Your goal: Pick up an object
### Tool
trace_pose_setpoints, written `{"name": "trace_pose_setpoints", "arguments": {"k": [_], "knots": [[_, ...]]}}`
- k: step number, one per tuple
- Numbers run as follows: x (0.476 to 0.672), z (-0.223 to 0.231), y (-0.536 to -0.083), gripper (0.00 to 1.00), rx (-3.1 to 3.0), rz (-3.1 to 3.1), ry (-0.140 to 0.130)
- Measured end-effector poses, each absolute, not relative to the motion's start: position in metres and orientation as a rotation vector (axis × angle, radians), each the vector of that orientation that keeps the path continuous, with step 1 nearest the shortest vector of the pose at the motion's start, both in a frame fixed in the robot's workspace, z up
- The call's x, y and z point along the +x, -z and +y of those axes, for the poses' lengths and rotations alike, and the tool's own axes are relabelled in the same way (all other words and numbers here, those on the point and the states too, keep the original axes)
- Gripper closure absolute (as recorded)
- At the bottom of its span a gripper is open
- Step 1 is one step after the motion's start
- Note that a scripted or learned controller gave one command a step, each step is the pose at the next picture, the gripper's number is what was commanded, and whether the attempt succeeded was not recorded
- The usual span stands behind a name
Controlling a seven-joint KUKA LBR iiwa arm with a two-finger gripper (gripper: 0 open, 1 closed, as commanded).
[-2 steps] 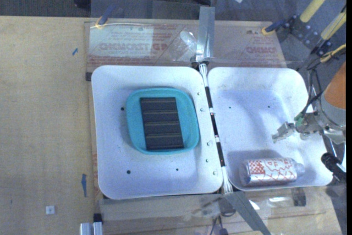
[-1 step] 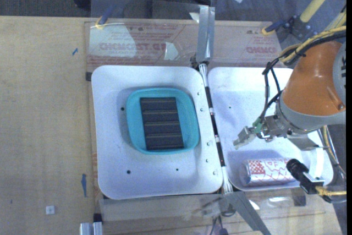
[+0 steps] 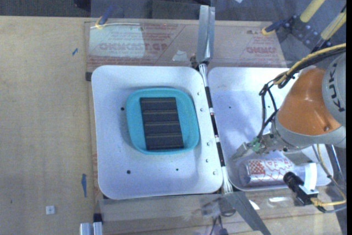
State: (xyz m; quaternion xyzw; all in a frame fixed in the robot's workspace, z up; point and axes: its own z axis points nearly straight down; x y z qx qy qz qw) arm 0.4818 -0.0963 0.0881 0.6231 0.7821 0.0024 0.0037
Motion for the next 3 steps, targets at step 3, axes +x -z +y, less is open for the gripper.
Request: {"name": "trace_pose_setpoints", "arguments": {"k": [3], "knots": [[0.481,-0.099,-0.088,0.0,2.147,2.287,-0.005]]}}
